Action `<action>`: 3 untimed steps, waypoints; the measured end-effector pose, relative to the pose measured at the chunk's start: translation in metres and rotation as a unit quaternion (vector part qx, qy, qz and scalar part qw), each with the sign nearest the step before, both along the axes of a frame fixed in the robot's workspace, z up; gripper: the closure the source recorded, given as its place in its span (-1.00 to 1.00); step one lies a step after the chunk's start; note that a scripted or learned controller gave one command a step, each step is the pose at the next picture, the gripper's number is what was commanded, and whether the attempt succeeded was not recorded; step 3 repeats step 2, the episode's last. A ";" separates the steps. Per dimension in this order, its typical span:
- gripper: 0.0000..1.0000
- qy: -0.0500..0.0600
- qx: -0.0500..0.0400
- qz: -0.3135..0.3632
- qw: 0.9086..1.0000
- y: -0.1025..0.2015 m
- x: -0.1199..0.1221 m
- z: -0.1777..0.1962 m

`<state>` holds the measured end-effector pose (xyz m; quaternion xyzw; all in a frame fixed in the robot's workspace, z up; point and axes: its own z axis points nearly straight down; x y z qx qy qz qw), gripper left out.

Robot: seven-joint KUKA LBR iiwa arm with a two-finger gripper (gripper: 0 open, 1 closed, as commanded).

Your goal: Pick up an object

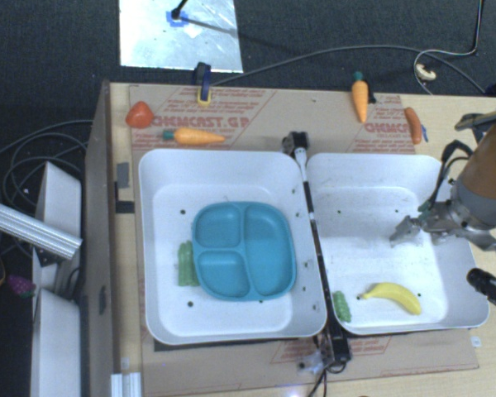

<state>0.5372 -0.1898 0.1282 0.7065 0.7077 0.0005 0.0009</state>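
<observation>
A: What is seen on the bench?

B: Two white bins are set side by side. In the left bin [161,222] a blue tray [244,251] with compartments is laid near the middle, and a green piece [185,265] is found touching the tray's edge at nine o'clock.

A: And the right bin [380,172]?

B: A banana [391,295] is laid flat toward six o'clock of that bin's floor. A second green piece [341,306] is placed at the bin's seven o'clock corner, near the banana's stem end but apart from it.

A: Where is the gripper [405,228] found?

B: It is held over the right bin, at about three o'clock of the floor, with the arm [488,180] reaching in from the right. The banana lies at six o'clock from it, well apart. Nothing is seen between the fingers; whether they are spread or closed cannot be told.

A: What is laid outside the bins?

B: On the board at twelve o'clock, an orange carrot [197,136] and a red piece [139,115] are seen above the left bin, and two more carrots [360,99] above the right bin.
</observation>
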 end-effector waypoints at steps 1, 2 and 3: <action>-1.00 0.001 0.000 0.000 1.000 -0.009 -0.048 -0.044; -1.00 0.000 0.001 0.002 1.000 0.051 0.021 -0.044; -1.00 0.000 0.001 0.002 1.000 0.051 0.021 -0.044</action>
